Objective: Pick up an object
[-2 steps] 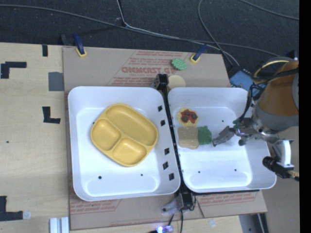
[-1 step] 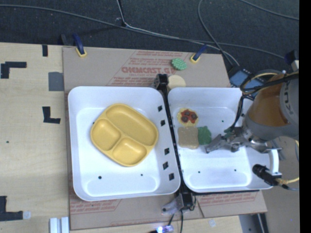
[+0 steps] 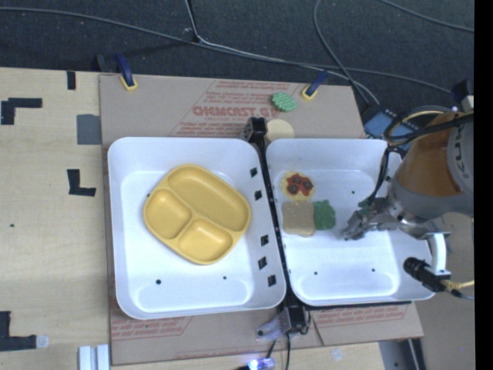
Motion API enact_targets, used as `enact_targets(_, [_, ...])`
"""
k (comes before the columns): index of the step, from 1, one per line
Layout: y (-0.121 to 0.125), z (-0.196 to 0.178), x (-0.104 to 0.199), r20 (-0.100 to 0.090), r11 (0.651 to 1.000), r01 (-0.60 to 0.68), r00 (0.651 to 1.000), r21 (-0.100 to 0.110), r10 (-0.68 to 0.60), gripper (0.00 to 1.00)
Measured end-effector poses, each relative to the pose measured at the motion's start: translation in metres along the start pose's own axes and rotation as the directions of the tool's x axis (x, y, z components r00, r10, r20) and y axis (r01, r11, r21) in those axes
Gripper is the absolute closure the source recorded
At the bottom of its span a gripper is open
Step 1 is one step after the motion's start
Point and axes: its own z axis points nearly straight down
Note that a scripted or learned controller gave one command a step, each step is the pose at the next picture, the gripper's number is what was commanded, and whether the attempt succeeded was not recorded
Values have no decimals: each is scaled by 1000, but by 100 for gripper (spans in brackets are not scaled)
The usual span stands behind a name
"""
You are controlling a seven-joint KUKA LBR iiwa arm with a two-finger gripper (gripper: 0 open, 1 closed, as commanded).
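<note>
My claw (image 3: 356, 230) is low in the right bin (image 3: 339, 284); I cannot tell its state. The green piece (image 3: 324, 214) lies just to its left in view, beside the beige slice (image 3: 299, 220).

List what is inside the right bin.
The right bin holds a small pizza-like toy, a tan slice and a green piece touching it. The gripper is lowered at the bin's right side, covering the floor beneath it.
</note>
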Motion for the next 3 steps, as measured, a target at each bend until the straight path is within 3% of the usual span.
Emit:
enact_targets(2, [-5,-117,-6,3,1000,-2,1000,-7,2,100])
enact_targets(3, [-4,-125,-6,1,1000,-1,1000,-4,1,100])
